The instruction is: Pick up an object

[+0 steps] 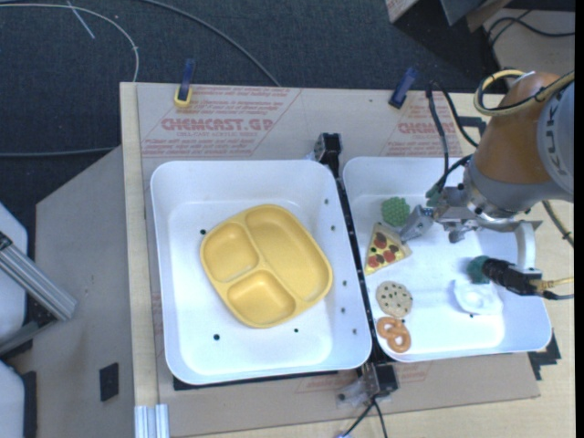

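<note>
Bins sit side by side: the left bin (173,272) bears a yellow divided tray (265,265); over the right bin (520,331) hangs the gripper (438,222), jaws parted with nothing between them. Just beside it lie a green broccoli toy (395,211), pizza slice (384,250), cookie (393,297) and pretzel (395,334).

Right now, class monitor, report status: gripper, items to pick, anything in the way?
Gripper over right bin, nothing seen between its fingers. Pizza slice, cookie, pretzel, green piece all lying loose. No obstruction.
</note>
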